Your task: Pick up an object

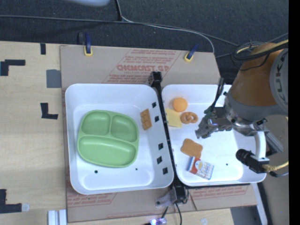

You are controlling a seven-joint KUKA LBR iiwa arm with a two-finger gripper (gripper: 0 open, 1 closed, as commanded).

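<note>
The arm (260,83) reaches in from the right, its broad orange band above a grey wrist, bent down over the right bin (229,172). The gripper (205,131) hangs low at the bin's middle, just right of the food pieces; its dark metal fingers are too small and shadowed to tell whether they are apart or together, and nothing shows between them. The right bin, smooth white plastic with rounded corners, holds a round orange ball (179,104), a flat pale-yellow wedge (173,119) touching a brown ring-shaped pretzel (189,117), a tan toast-like slab (191,147) near the middle, and a small printed carton (201,168) lying flat toward the front. The left bin (108,90) holds a glossy green plate (108,138) with three compartments and, beside it near the divider, a small brown waffle-textured piece (146,119). Both bins sit on a cardboard sheet (136,64) on the wooden tabletop (28,125).
</note>
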